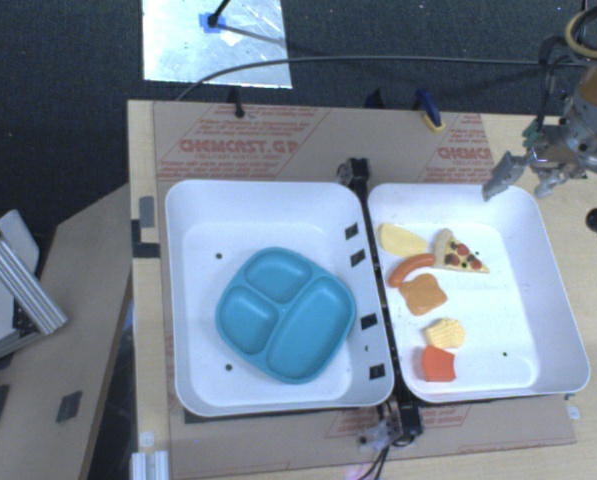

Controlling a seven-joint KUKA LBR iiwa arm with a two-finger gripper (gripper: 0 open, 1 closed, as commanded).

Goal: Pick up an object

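- Here, the claw [526,173] hangs over the far right corner of the right bin [558,268], at the bin's back rim, with its two fingers spread apart and nothing between them.
- The arm comes in from the right edge of the camera view, its wrist sitting above and to the right of the claw.
- The right bin holds the toy food, all of it in the bin's left half, well apart from the claw.
- A yellow piece [402,238] lies nearest the back, just beside a pizza slice [460,255] to its right.
- A red sausage [411,267] lies just in front of the yellow piece, touching or nearly touching a brown toast slice [422,293] below it.
- Nearer the front sit a yellow crinkled piece [445,333] and, just in front of it, an orange-red block [438,364].
- The left bin [198,228] carries a blue divided plate [285,313], lying flat and turned at a slant.
- Both bins rest side by side on the bench [278,138].
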